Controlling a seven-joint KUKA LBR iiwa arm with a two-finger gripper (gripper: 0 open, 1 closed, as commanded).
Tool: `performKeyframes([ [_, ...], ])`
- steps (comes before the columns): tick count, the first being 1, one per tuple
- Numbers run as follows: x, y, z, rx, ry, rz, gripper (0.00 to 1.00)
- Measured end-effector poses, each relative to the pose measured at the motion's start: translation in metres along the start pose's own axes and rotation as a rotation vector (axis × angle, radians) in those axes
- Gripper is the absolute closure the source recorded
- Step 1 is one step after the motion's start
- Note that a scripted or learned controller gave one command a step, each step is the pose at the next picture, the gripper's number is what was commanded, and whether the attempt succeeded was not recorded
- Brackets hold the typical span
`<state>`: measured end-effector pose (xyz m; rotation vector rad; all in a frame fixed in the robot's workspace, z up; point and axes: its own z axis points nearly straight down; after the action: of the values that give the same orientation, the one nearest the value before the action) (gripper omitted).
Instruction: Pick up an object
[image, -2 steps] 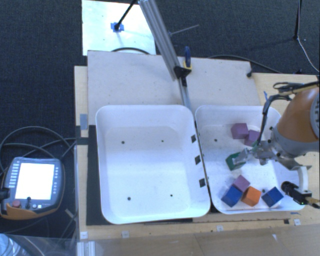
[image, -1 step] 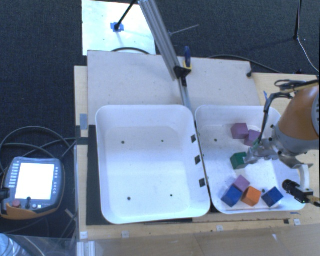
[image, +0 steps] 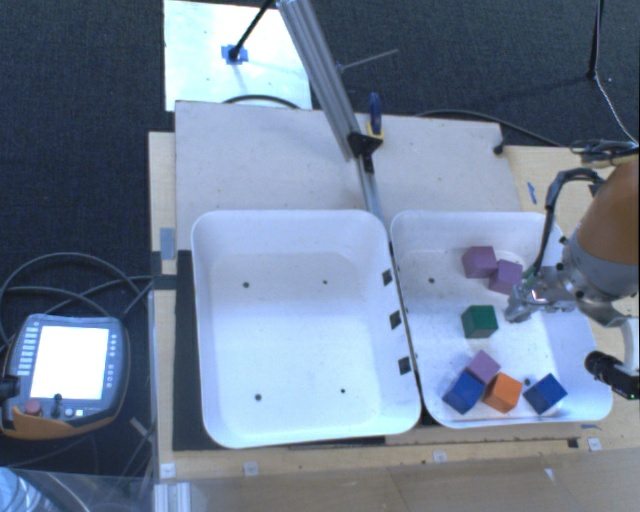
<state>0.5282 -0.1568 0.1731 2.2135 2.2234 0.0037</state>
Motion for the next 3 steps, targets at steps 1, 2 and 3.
performKeyframes([
  [1, -0.001, 0.002, -0.054, -0.003, -0.001, -0.001, 1.0],
  [2, 0.055, 0.007, -0.066, 0.0, 0.003, -0.007, 1.0],
  [3, 0.112, 0.016, -0.073, 0.002, 0.003, -0.008, 1.0],
])
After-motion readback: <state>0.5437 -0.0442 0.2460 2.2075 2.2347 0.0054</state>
